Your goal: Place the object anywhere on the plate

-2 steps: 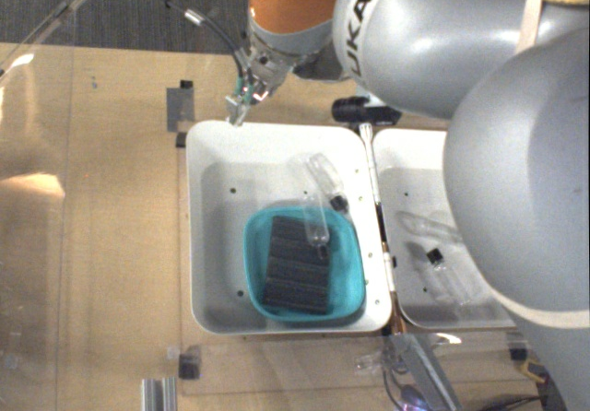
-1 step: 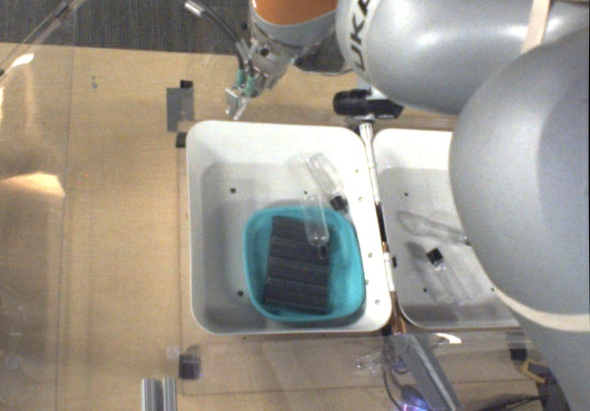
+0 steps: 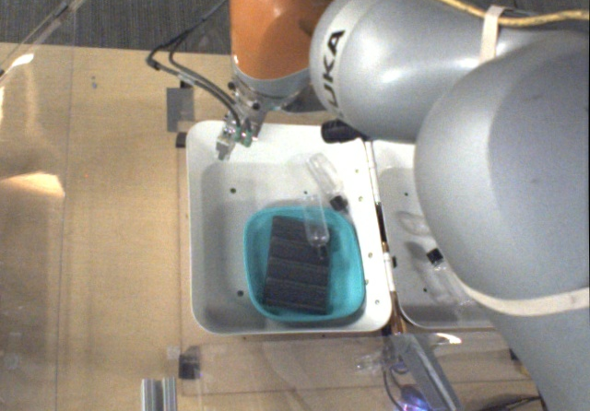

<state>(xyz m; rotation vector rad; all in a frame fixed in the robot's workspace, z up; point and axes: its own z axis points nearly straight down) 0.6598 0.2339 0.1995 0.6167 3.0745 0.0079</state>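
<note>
Inside the left bin (image 3: 207, 216), a dark ridged block (image 3: 297, 266) lies flat on the teal plate (image 3: 348, 257). Above its upper edge, the gripper (image 3: 318, 206) has translucent fingers (image 3: 317, 220) spread apart, grasping nothing.

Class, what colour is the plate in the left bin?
Teal, seen in the camera view: the plate in the left bin.

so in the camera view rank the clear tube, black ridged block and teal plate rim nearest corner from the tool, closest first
1. clear tube, right of the tool, touching it
2. black ridged block, just below-left on the plate
3. teal plate, lower-right rim farthest
</note>
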